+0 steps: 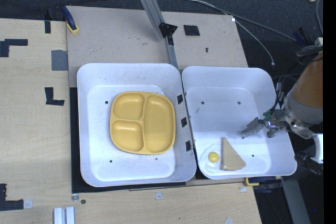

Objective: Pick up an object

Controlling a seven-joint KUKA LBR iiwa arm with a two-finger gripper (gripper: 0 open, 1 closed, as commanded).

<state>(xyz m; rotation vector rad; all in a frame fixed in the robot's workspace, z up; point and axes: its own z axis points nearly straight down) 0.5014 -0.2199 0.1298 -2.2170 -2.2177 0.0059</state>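
even bright light, soft shadows, pic slightly blurry.

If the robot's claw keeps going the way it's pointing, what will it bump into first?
The claw points left and slightly down over the right bin. Going straight on, it would probably meet that bin's bare white floor first, passing just above the tan wedge. Depth is hard to judge from this view.

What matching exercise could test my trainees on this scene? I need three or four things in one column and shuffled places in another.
Things:
1. yellow divided plate
2. tan wedge
3. fried egg toy
4. gripper

Places:
A. right bin, near corner, left of the wedge
B. middle of the left bin
C. over the right bin's right side
D. right bin, near edge, right of the egg

Pairs: 1-B, 2-D, 3-A, 4-C
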